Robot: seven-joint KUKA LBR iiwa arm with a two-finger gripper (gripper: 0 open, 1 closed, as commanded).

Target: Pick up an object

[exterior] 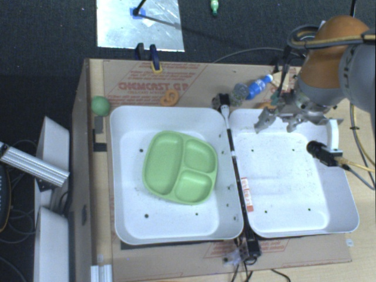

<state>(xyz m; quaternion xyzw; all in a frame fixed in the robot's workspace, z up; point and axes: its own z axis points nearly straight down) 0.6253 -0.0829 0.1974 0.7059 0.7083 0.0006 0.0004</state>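
Observation:
A light green divided plate (179,166) lies flat in the left bin (126,216). My gripper (277,122) hangs over the far edge of the right bin (294,216), well to the right of the plate. Its two fingers are spread apart, so it is open, with nothing between them. A small blue bottle (257,87) lies on the bench just behind the right bin, close to the gripper's upper left.
A green ball (100,105) sits on the bench's left rim. An orange ring-shaped piece (169,97) lies on the cardboard behind the left bin. A black fitting (320,150) with a cable pokes in over the right bin's right side. A red-and-white label (246,194) lies along the divider.

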